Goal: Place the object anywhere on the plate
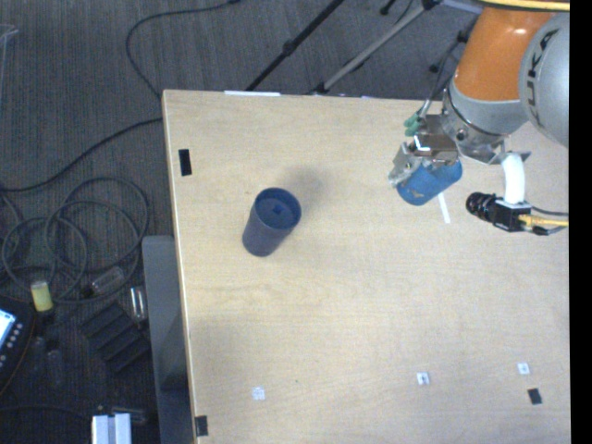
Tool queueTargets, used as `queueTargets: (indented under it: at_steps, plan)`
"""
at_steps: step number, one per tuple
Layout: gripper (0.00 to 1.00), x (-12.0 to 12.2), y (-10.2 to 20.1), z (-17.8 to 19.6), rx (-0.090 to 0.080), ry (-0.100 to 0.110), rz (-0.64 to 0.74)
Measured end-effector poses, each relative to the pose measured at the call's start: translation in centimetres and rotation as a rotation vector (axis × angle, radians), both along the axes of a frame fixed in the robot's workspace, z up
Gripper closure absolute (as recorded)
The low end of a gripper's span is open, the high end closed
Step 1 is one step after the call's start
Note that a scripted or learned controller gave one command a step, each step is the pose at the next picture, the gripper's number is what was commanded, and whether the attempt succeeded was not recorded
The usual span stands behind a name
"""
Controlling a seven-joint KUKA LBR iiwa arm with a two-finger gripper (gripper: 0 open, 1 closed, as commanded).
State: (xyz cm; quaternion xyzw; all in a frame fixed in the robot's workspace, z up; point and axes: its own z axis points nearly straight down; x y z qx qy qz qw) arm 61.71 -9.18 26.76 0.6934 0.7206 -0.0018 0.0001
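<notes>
One arm (504, 58), grey with its orange band, is reaching in from the right and hanging over the far right part of the pale wooden bench top (370, 340). Its gripper (421, 166) is pointing down and to the left, and it is pinching a bright blue object (431, 183). That object is sitting tilted between the fingers, with one grey finger (403, 168) showing at its left end. It is looking clear of the wood rather than resting on it, though that is hard to judge from above.

Well apart from it, left of centre, a dark navy cup (271, 220) is standing on the bench by itself, its open mouth showing toward the camera. A small black tab (185, 162) is lying near the bench's left edge. Off the bench, black cables (74, 220) are looping across the grey carpet on the left.
</notes>
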Motion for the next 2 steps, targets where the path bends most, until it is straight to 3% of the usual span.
queueTargets:
  at_steps: [1,2]
  plan:
    - [1.0,3.7,2.9,8.6,0.0,0.0,0.024]
    - [1.0,5.1,-2.8,12.0,-0.001,0.0,-0.168]
